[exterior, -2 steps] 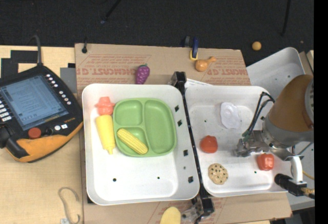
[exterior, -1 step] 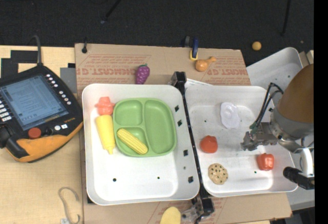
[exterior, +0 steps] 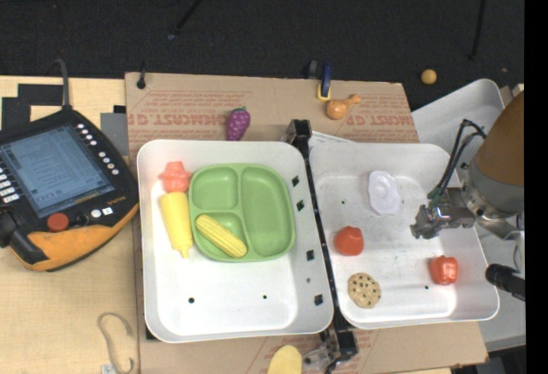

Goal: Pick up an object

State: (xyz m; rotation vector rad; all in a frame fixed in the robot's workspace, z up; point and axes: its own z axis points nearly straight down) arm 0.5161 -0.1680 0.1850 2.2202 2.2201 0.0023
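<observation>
The right bin (exterior: 402, 312) holds a red tomato (exterior: 348, 240), a chocolate-chip cookie (exterior: 364, 289), a crumpled white object (exterior: 384, 192) and a small red pepper (exterior: 443, 270). My gripper (exterior: 425, 223) reaches in from the right and hangs low over the right half of this bin. It sits between the white object and the red pepper, and touches neither. Nothing shows in its grasp. In the left bin (exterior: 223, 312) a green divided plate (exterior: 242, 210) carries a corn cob (exterior: 221, 235), with a yellow bottle (exterior: 176, 222) and a pink-red toy (exterior: 175, 176) beside it.
A teach pendant (exterior: 60, 180) lies on the bench at the left. Purple grapes (exterior: 238, 122) and an orange gourd-shaped toy (exterior: 340, 107) rest on the cardboard behind the bins. A yellow lemon (exterior: 285, 359) sits in front of them. A black divider (exterior: 312, 227) separates the bins.
</observation>
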